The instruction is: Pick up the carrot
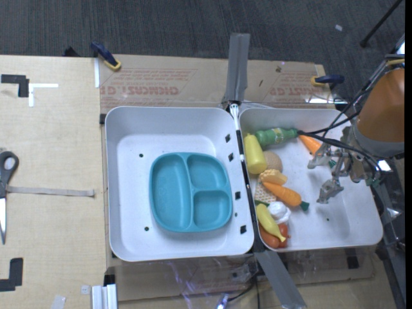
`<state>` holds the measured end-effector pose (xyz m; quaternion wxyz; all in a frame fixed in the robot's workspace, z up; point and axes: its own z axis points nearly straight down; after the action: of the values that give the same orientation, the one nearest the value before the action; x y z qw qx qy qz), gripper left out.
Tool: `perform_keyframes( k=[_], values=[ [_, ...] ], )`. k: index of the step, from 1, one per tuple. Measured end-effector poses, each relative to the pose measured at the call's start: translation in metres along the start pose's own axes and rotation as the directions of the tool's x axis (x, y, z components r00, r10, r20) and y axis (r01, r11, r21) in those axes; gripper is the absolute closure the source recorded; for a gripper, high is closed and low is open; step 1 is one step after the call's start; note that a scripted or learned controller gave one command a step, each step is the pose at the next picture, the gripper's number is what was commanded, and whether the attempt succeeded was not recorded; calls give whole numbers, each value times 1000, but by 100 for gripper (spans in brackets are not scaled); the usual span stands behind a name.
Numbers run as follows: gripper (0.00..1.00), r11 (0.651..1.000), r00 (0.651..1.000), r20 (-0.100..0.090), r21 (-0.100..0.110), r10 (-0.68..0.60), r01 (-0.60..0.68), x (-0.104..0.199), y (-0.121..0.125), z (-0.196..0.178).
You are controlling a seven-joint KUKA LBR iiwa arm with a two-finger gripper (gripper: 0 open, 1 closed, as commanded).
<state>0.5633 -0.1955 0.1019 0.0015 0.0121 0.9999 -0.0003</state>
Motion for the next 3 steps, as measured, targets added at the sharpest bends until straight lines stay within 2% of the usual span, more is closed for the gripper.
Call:
perform_keyframes(
  k=[1,2,3],
  values=[
    [0,988,988,3,1,155,-155,-35,-1,8],
    [100,988,988,10,1,152,-152,-37,0,-3],
    [100,989,989,16,2,149,-149,-39,1,-14]
  ],
)
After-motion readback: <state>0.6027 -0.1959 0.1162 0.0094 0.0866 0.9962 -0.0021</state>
